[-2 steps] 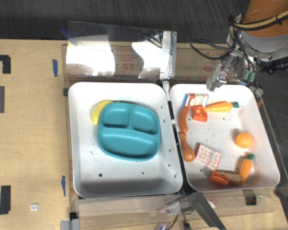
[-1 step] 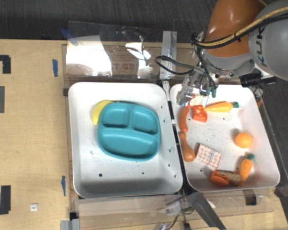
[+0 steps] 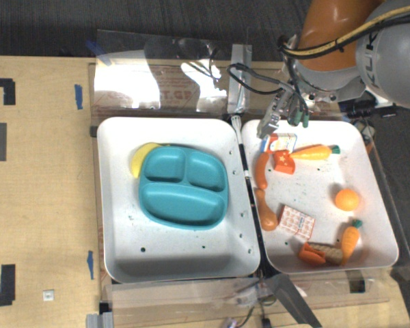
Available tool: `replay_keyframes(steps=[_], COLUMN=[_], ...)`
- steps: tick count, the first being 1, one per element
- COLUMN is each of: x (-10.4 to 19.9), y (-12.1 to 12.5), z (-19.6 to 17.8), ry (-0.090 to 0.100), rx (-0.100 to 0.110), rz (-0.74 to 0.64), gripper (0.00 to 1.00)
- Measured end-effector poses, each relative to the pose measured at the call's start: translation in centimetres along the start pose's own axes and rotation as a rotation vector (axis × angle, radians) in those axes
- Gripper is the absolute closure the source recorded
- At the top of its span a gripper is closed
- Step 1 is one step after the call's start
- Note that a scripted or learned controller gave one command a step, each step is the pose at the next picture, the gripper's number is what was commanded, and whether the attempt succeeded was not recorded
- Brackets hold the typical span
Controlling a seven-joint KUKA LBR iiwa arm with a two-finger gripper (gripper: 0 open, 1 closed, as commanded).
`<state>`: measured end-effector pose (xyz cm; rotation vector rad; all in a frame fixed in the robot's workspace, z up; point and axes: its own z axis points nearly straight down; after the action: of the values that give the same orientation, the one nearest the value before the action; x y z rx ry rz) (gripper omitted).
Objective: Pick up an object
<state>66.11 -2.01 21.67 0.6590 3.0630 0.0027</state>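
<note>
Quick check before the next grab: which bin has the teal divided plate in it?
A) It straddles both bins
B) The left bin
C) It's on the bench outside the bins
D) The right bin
B. The teal plate lies wholly inside the left bin, partly covering a yellow object, while the right bin holds the carrots, the orange ball and other small items.

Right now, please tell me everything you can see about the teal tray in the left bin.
The teal tray is a smooth, plastic-looking dish with rounded corners, divided into three compartments: two small ones at the far side and one long one nearer the camera. It lies flat, right side up, around the middle of the left bin. Its far left corner covers part of a yellow object.
</note>
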Motion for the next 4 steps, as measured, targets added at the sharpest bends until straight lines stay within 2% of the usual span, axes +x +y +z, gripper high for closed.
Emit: replay_keyframes(steps=[1,2,3,4], x=[3.7,1.9,1.8,8.1], y=[2.6,4.0,4.2,5.8], z=[-1.4,-3.4,-4.7,-4.9], ry=[0.004,-0.002,-0.013,0.003], rx=[0.0,-0.001,-0.005,-0.002], rz=[-0.101,-0.154,-0.155,-0.182], gripper=[1.0,1.0,1.0,1.0])
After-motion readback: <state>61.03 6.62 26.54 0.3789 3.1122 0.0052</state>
